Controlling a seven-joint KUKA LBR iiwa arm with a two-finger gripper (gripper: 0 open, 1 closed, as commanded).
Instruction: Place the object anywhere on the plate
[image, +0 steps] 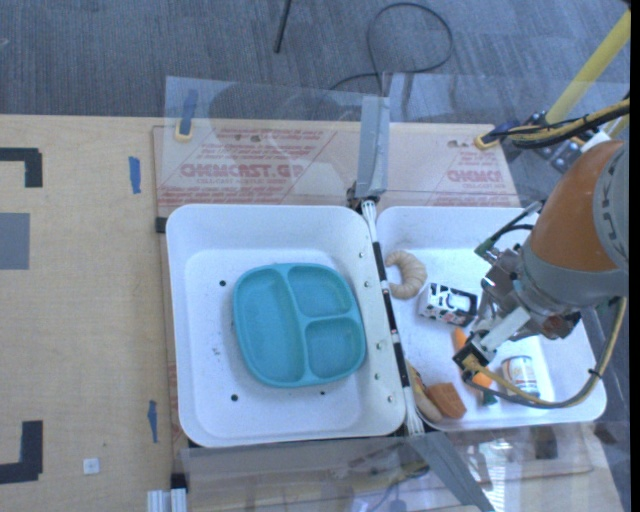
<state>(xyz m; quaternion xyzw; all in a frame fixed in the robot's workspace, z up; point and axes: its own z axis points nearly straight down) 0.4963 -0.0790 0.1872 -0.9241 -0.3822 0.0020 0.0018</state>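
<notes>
The gripper (480, 358) hung low in the right bin (560, 215) over 1 small orange object (478, 376) – touching or just beneath its tips, finger state impossible to tell – while the teal plate (298, 324) lay well off to its left in the other bin (200, 250).

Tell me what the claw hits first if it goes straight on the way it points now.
Probably the small orange piece on the right bin's floor, right under the claw tip. Depth is unclear from above; it may already be touching.
</notes>
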